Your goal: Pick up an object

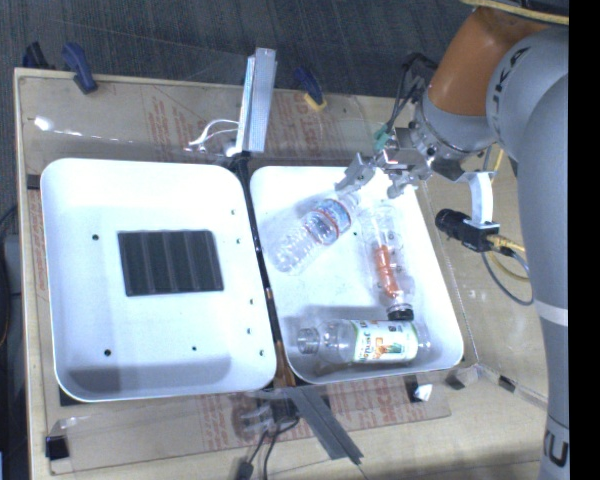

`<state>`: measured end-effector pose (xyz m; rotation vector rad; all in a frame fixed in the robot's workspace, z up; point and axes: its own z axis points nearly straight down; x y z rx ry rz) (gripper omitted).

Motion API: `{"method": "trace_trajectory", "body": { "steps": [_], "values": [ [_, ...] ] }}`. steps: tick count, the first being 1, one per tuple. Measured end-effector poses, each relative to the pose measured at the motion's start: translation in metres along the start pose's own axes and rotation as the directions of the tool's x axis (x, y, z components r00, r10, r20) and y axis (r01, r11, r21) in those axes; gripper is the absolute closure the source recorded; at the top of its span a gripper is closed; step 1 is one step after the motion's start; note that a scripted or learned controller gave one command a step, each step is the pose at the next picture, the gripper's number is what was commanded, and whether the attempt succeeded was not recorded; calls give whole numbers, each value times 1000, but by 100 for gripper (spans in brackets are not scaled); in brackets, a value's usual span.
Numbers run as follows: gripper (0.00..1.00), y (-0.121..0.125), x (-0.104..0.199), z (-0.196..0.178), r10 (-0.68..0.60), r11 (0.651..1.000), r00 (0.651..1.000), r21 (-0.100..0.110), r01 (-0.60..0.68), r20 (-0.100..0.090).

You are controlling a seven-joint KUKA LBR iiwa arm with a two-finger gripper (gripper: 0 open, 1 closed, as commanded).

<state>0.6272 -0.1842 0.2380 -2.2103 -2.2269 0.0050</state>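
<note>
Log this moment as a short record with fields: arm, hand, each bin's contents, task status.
arm: reaches in from the right, over the far right corner of the right bin
hand: hand above the bin's far edge, near the cap end of the water bottle
left bin: left bin has a dark ribbed rectangle on its floor
right bin: water bottle lying diagonal; slim clear bottle with orange inside; labelled bottle lying along the near wall
task status: no bottle seen between the fingers
</note>
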Motion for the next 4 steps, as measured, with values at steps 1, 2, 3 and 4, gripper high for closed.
{"method": "trace_trajectory", "body": {
  "steps": [1,2,3,4],
  "values": [
    [0,15,-2,133,-42,999,999,0,42,1],
    [0,-40,-3,147,-155,988,988,-1,155,0],
    [100,-39,-3,137,-159,987,987,0,159,0],
    [100,26,-4,46,-205,979,979,-5,205,2]
  ]
}}
